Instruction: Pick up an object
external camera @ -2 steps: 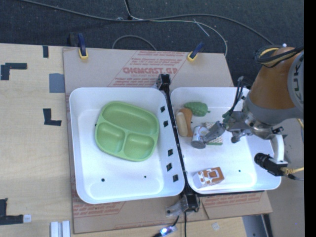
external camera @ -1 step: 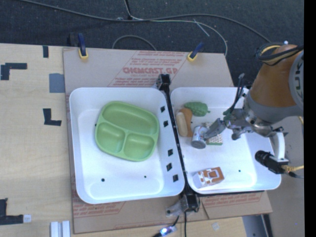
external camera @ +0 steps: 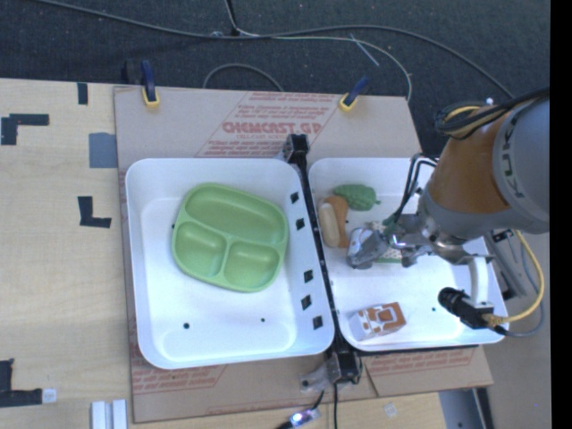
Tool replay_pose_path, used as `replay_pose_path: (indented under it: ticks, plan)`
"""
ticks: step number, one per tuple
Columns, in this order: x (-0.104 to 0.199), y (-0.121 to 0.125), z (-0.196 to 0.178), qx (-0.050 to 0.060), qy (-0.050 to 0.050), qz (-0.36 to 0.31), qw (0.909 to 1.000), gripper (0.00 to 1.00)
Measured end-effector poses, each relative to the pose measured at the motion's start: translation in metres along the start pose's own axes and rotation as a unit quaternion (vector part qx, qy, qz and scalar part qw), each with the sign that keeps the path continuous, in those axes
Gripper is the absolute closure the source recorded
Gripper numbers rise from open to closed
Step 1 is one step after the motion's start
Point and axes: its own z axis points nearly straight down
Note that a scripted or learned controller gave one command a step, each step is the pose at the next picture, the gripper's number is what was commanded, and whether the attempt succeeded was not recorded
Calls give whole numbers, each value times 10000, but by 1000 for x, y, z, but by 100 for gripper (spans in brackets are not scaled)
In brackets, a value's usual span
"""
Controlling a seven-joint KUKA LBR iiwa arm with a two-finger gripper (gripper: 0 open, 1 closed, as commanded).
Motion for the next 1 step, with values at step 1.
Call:
replay_pose_path:
  ticks: [1]
  plan:
    - [0,-9,47,7,0,3,10000,0]
